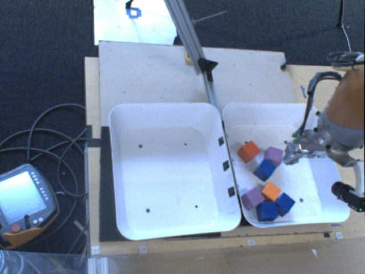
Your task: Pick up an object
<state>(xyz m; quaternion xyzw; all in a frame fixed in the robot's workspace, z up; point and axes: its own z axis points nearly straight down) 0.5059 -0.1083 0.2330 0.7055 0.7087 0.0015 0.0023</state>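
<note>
Metal end effector (292, 153) beside purple cube (274, 154), grip state unclear, glossy white bin (319, 213)

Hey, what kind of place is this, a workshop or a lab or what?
Most likely a robotics lab test bench: a robot arm reaches over two white bins, small coloured blocks lie in the right bin, and a teach pendant with cables sits on the dark carpet.

bench (171, 73) | bears two white bins (side by side): left bin (165, 170) | right bin (311, 181)
</note>
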